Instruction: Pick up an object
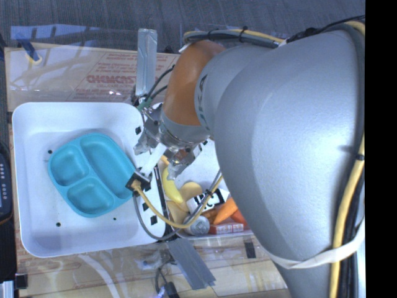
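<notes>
Obs., left to right across the camera view.

Well off to the gripper's view-left sits the left bin (25, 166). A blue divided tray (90, 172) lies flat on its floor, its near corner close to the gripper but not touching it. Flat and wide as it is, you should judge it a poor candidate: it offers no edge to close on.

The gripper (170, 159) hangs over the left edge of the right bin (209, 165), just past the wall between the bins. You cannot tell whether it is apart or together, since the wrist and its cabling cover it. Nothing is visibly held.

Just below the gripper lies a yellow banana-like piece (177, 194), the likeliest target, because the wrist is angled down toward it. Whether they touch is unclear.

Further from the gripper, down and to view-right, an orange carrot-like piece (226, 213) and a small silvery round thing (200, 227) crowd against it. Expect that clutter to interfere.

The grey arm (279, 135) hides the rest of that bin, so you cannot count its contents.

Status: pick not yet made.
</notes>
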Robot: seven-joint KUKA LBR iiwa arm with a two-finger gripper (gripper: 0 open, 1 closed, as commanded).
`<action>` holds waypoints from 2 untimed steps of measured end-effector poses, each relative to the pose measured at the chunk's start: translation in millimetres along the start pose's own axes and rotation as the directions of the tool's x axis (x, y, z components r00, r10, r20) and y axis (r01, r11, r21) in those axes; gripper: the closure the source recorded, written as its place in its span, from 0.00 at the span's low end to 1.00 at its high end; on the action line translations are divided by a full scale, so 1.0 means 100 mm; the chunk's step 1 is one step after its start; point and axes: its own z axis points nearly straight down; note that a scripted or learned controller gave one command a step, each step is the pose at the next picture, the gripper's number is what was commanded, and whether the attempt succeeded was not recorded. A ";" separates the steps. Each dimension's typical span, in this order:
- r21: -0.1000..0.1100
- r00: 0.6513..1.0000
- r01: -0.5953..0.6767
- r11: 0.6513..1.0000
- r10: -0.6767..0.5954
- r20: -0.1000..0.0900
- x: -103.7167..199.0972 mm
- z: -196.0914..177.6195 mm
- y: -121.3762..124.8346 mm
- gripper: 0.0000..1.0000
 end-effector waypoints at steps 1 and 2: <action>0.002 0.989 0.148 0.989 -0.148 0.002 0.57 0.33 -0.68 0.00; -0.006 0.979 0.203 0.979 -0.203 -0.004 1.30 0.90 -0.74 0.00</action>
